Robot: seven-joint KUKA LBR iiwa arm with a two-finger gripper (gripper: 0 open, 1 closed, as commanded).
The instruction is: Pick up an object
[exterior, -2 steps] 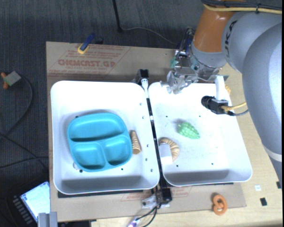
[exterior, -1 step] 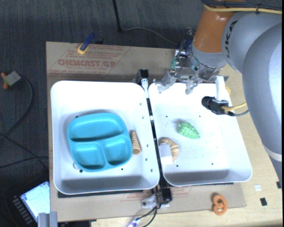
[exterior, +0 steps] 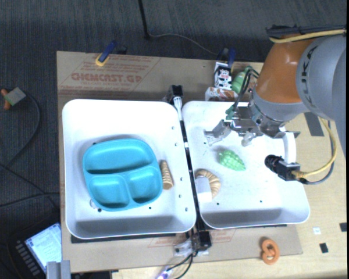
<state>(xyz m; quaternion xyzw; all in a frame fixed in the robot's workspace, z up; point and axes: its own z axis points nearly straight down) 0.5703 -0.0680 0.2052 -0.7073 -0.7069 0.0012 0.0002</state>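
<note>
In the right bin [exterior: 279,214] lie a green ridged object [exterior: 231,160] near the middle and a tan curved croissant-like piece [exterior: 208,181] by the bin's left wall. My gripper [exterior: 232,133] hangs over the upper part of this bin, just above and slightly left of the green object. Its fingers are spread apart with nothing between them. The left bin [exterior: 81,214] holds a blue divided tray [exterior: 121,172] and a small tan ridged piece [exterior: 166,175] beside the tray's right edge.
A black divider clamp [exterior: 175,93] sits between the bins at the top. A small orange ring [exterior: 270,250] lies on the bench below the right bin. Cables and a small box [exterior: 223,81] crowd the bench above the right bin.
</note>
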